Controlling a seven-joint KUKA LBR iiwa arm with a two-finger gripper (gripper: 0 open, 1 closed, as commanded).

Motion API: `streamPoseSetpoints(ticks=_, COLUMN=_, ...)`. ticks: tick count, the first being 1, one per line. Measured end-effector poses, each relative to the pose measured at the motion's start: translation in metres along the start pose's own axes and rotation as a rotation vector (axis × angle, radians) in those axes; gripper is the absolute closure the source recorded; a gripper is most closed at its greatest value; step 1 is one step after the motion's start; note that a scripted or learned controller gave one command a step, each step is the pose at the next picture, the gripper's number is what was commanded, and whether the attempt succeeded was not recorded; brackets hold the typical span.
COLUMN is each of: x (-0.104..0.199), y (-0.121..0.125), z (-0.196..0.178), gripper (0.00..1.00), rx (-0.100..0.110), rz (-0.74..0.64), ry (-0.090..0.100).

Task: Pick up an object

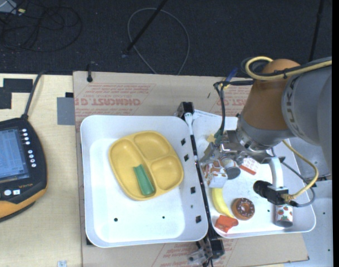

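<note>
The gripper (222, 160) hangs low in the right bin (303, 225), just above the banana (219, 200) and close over a crumpled packet (214, 174) that lies against the banana's upper end. Judging by this, the step in hand is the approach to a grasp. The packet looks the likeliest target, since nothing can be seen held. Whether the jaws are apart or together cannot be told: the wrist and a tangle of cable cover them from above.

The next move probably calls for a short, straight drop onto the packet and a firm close. The gripper must keep clear of the banana, which touches or nearly touches it.

Other candidates lie near the banana:
- a doughnut (244, 208) just to its right
- a red piece (226, 223) at its lower tip
- a small cube (284, 216) well to its right
- a red-and-white scrap (248, 167) up and to the right, partly under the arm (269, 104)

Far to the banana's left, in the left bin (97, 204), a yellow plate (158, 149) holds a green block (143, 181).

The packet's outline is muddled by glare and the gripper's shadow, so its true extent is hard to judge.
</note>
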State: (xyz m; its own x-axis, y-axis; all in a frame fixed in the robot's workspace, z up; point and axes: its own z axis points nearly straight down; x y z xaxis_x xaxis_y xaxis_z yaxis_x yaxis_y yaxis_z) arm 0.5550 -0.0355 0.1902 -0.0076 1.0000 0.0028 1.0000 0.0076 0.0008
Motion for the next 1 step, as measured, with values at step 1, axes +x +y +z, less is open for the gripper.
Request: streamPoseSetpoints(ticks=1, x=0.0216, y=-0.0223, z=0.0051, gripper=1.00, rx=0.008, rz=0.006, ry=-0.003)
